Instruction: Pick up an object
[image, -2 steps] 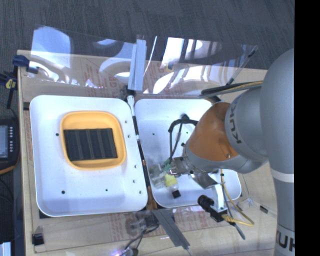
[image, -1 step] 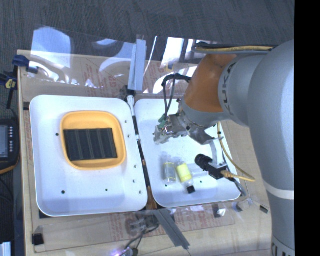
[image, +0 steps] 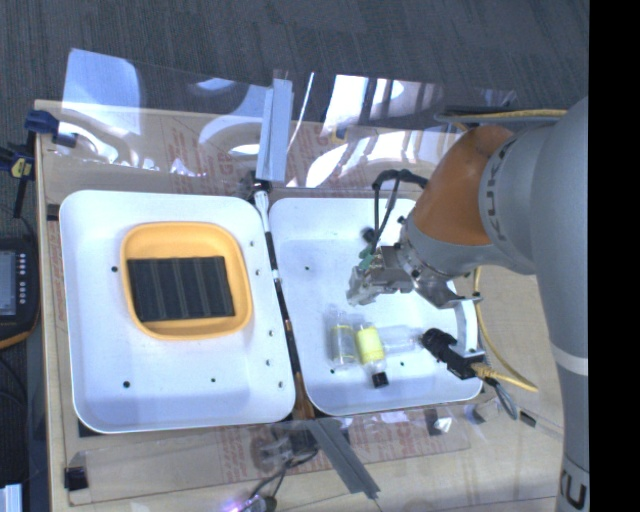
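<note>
- In the camera view, two shallow white bins are seen side by side on the worktop (image: 180, 455), their inner rims nearly touching.
- The left bin (image: 90, 330) is occupied by a yellow tray (image: 135, 240) with rounded corners, set near the bin's middle and towards its far side.
- A dark ribbed insert (image: 180, 288) is laid flat inside that tray, its ribs running from far to near.
- The right bin (image: 310, 250) is entered from the right by the grey arm (image: 530, 200), whose orange band (image: 450, 200) is seen above the wrist.
- The claw (image: 365, 285) is held low over the middle of the right bin, pointing down and to the left.
- How far the claw is open cannot be told, and nothing can be seen in its grasp.
- A yellow cylinder (image: 370, 345) is found on the floor of the right bin, towards the near side, just below the claw and apart from it.
- The cylinder is flanked by a clear wrapper (image: 345, 343), which touches it on the left; whether the cylinder is enclosed by it cannot be told.
- A small black piece (image: 380, 379) is placed just nearer than the cylinder, close to the bin's near rim.
- The far edge of the worktop is bordered by a transparent screen (image: 150, 110), in which bright reflections are caught.
</note>
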